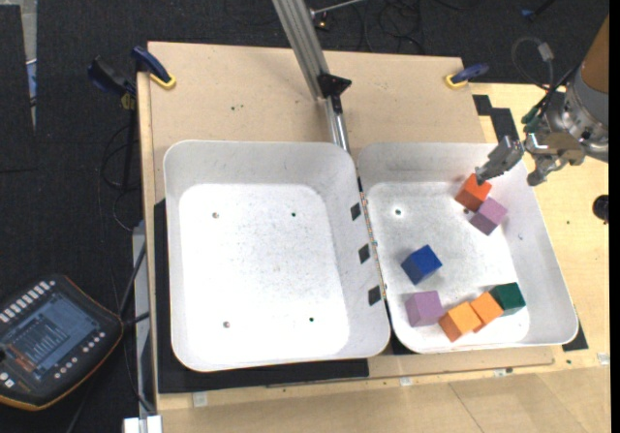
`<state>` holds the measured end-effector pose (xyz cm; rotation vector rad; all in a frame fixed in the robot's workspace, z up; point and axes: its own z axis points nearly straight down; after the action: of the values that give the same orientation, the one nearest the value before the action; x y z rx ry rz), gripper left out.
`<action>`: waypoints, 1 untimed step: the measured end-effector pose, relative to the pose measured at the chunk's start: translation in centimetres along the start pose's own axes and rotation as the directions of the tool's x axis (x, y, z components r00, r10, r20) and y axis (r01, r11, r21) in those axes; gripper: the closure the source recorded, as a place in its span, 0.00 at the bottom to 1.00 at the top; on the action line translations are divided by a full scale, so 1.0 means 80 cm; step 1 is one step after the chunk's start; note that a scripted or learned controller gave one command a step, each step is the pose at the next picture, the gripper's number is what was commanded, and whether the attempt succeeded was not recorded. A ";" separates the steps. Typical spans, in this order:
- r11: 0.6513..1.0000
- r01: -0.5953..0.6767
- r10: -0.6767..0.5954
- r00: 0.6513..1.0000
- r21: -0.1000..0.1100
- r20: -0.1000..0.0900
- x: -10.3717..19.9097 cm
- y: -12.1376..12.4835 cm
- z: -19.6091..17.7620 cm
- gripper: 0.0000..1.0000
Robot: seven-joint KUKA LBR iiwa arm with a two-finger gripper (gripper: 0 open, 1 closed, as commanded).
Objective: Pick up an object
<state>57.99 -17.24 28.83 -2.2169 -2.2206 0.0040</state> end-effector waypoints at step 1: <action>1.000 0.001 -0.001 1.000 -0.005 0.001 0.000 0.001 -0.003 0.00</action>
<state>58.06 -17.24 29.10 -2.2190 -2.2245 0.0004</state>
